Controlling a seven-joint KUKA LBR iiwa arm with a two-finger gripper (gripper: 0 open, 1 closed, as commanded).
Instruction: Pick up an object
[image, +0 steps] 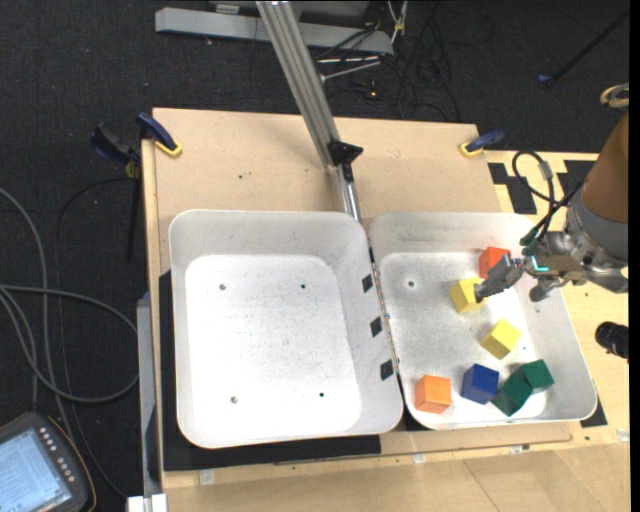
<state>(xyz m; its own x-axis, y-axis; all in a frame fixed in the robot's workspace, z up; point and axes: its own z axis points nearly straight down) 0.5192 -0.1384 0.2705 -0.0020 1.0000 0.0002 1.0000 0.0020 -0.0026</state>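
Note:
My gripper (512, 291) hangs over the right bin (420, 240), reaching in from the right, and it is open. Its left fingertip (487, 290) lies right beside a yellow block (462, 296). An orange-red block (491, 260) sits just behind that finger. Nothing shows between the fingers. A second yellow block (502, 338) lies below the gripper. Along the bin's front edge sit an orange block (433, 392), a blue block (480, 383) and two green blocks (537, 375) (513, 394).
The left bin (265, 320) stands beside the right one, sharing a middle wall. A metal pole (305, 85) slants down to the bins' back edge. Clamps hold the bench corners (160, 135) (482, 142). Cables lie on the floor at left.

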